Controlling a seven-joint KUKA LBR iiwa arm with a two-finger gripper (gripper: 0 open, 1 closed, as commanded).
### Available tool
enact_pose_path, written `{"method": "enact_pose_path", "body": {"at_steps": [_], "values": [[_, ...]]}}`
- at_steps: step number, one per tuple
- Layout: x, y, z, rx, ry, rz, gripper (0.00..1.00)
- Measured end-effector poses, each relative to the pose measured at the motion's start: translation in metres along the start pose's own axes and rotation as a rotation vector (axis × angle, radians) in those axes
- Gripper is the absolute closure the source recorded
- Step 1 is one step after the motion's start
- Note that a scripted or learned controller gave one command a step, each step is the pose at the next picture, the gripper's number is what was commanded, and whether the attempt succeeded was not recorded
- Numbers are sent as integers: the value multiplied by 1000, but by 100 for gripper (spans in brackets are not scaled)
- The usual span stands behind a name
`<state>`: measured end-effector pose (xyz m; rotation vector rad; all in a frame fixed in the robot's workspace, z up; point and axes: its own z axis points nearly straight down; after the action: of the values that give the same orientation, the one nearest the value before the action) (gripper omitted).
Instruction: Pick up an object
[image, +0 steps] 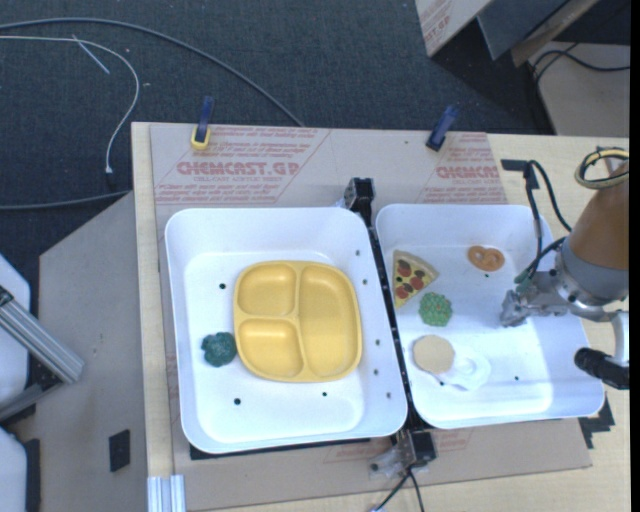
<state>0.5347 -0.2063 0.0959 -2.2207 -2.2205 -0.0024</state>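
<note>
Camera view: I see the arm (600, 240) coming in from the right, cut off by the frame edge, so only the wrist section and the tool (512, 310) are visible. The tool sits low over the right bin (520, 395), near that bin's right side. It's small and dark grey against white; I cannot tell whether it's released or clenched, and I can't make out anything in it.

Candidate objects in the right bin:
- pizza slice (411, 275), toy, red and yellow topping, near the bin's left wall toward the far edge
- pretzel (486, 258), orange-brown, near the far edge, about mid-bin
- green lump (435, 309), bumpy, looks like broccoli or lettuce, just below the pizza slice
- tan round disc (433, 353), cookie-like, toward the near edge
- white object (466, 372) touching the disc on its right; it blends with the bin floor, shape unclear

Left bin (190, 240): yellow divided plate (298, 320), three compartments, centred. Dark green piece (218, 348) just beside the plate's left edge, detail too fine to identify.

Desk (160, 300): two blue clamps (204, 125) at its far edge.
</note>
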Motion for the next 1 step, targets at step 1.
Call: {"method": "enact_pose_path", "body": {"at_steps": [1], "values": [[-7, -4, -47, -4, -3, 1, 100]]}}
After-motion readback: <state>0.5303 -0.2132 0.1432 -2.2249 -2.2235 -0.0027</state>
